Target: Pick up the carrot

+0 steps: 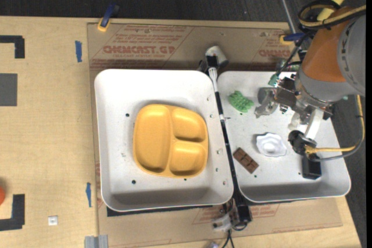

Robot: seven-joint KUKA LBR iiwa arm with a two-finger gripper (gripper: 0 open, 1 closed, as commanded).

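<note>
My gripper [265, 105] hangs low over the back of the right bin [337, 183], at the end of the grey arm with the orange band [322, 58]. It sits just right of a green leafy toy [240, 101]. Nothing shows between its jaws. A small orange-red thing [2, 196] lies on the bench at the far left edge, cut off by the frame; I cannot tell what it is.
The left bin [110, 183] holds a yellow divided plate [170, 139]. In the right bin lie a crumpled white item [271, 144], a brown chocolate-like bar [245, 160] and a black block [310, 167]. A yellow cable [334, 152] loops off the wrist.
</note>
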